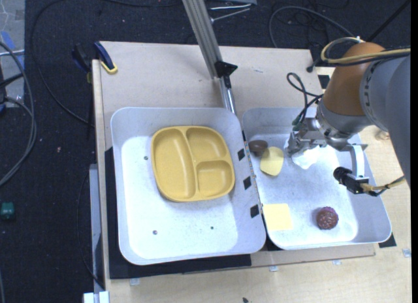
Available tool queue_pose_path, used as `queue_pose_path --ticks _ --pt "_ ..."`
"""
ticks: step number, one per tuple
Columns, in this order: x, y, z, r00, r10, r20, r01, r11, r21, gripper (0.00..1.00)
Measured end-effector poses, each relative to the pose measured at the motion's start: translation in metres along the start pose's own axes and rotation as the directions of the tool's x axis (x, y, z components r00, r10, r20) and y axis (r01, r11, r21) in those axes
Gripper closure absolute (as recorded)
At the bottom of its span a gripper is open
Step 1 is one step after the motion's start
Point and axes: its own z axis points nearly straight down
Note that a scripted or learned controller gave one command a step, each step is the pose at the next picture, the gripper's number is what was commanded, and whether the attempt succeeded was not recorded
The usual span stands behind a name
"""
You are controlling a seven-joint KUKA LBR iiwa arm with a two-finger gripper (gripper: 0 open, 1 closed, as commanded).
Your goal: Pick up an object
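Right bin point(372, 226): pale-yellow piece point(272, 162) just beside tool point(302, 153).

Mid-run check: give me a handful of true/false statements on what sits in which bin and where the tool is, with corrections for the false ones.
1. The yellow divided tray lies in the left bin. True.
2. The tool is over the left bin. False: it is over the right bin, near its far end.
3. The dark red ball lies in the right bin, toward its near right corner. True.
4. The flat yellow square rests inside the divided tray. False: it lies on the right bin's floor, by its left wall.
5. The small brown object sits next to the pale yellow piece in the right bin. True.
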Motion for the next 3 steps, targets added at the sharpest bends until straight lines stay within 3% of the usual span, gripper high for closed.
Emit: queue_pose_path --ticks 2,3 --pt "-0.003 0.005 -0.128 1.0 -0.004 -0.003 0.004 1.0 0.006 1.0" --pt "-0.003 0.006 -0.126 1.0 -0.004 -0.004 0.004 1.0 0.011 1.0"
